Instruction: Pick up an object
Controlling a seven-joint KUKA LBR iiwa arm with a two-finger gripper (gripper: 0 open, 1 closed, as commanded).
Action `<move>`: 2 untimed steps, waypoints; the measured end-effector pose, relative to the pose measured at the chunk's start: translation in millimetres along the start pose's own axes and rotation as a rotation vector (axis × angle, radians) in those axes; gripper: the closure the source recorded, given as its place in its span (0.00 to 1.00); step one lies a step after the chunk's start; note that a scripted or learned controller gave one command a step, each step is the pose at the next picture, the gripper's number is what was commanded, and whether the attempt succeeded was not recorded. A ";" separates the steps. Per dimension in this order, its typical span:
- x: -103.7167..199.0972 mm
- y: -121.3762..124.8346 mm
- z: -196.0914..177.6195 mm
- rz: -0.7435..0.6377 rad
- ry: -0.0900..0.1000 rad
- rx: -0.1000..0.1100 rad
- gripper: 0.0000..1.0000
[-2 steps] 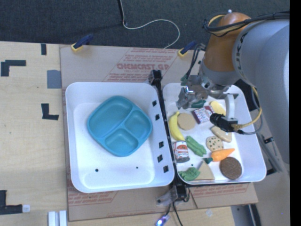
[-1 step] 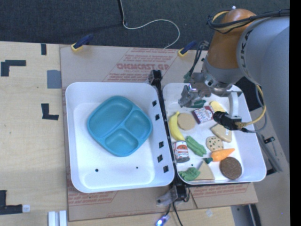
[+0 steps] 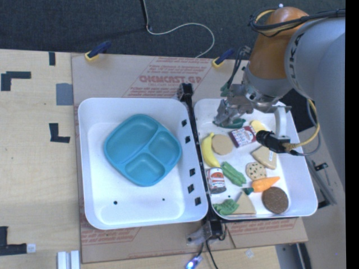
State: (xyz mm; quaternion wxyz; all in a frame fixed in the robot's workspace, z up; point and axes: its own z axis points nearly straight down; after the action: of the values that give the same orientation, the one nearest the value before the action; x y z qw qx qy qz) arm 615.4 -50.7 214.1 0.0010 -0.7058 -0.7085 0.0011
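My gripper (image 3: 229, 118) reaches down into the far end of the right bin (image 3: 303, 205), right over a dark green item (image 3: 238, 124) that peeks out beside it. Just in front lie a red-and-white packet (image 3: 243, 137), a round tan cookie (image 3: 222, 145) and a yellow banana (image 3: 209, 151). Nearer the front of that bin are a green bean pod (image 3: 233, 173), a small can (image 3: 216, 180), a carrot (image 3: 263, 184), a brown round patty (image 3: 275, 199), a cracker (image 3: 255, 170) and a cheese wedge (image 3: 265, 156).
The left bin (image 3: 92, 206) holds a blue divided plate (image 3: 143, 148). A black divider (image 3: 193, 144) runs between the bins. A sandwich wedge with a green leaf (image 3: 235, 207) lies at the right bin's front. A cable (image 3: 179, 29) trails over the cardboard behind.
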 end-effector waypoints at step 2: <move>28.4 45.2 32.4 0.000 0.000 -0.002 1.00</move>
State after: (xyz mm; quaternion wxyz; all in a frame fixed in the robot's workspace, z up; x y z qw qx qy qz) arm 660.4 -22.1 181.6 0.0001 -0.7057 -0.7085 0.0005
